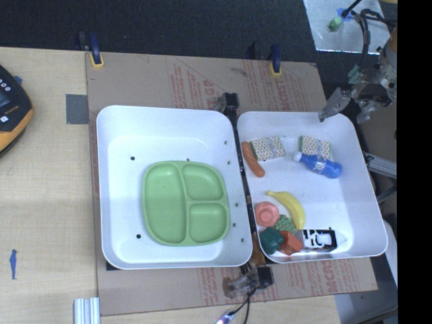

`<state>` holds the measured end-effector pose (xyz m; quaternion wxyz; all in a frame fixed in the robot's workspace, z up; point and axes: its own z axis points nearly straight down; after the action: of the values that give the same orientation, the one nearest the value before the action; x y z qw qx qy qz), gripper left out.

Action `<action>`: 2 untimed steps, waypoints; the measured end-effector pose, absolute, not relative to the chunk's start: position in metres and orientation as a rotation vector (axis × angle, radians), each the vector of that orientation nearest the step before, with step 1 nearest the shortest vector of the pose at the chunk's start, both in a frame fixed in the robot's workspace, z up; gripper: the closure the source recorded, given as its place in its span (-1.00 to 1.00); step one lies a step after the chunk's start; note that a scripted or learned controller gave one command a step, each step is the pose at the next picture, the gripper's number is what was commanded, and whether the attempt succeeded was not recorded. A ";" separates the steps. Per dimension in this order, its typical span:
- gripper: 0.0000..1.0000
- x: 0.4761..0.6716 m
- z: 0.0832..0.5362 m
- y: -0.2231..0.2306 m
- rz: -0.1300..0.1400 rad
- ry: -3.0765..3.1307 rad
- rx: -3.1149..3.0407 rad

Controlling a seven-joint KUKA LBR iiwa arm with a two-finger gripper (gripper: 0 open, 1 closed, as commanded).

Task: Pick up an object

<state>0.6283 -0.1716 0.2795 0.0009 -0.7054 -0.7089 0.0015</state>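
Right bin [364, 201], stocked; nothing lifted yet.
Blue bottle [318, 164] at far centre beside two patterned packets [268, 147]; banana [289, 206], pink cup [266, 214] and packed small items at near left corner. Gripper [347, 103] above far right rim, empty, apparently spread, though blurred. Risks: closing on rim or bare floor; crowded corner jamming fingers; round bottle rolling clear.

The scene is evenly and brightly lit from above, soft shadows being cast inside the left bin [108, 181], while fine detail is rendered slightly blurred.
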 end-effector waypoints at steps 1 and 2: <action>-1.00 0.629 0.161 -0.194 0.007 -2.225 -2.214; -1.00 0.527 0.166 -0.167 0.005 -2.224 -2.215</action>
<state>0.5270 -0.1668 0.1657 0.0016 -0.7057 -0.7085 0.0015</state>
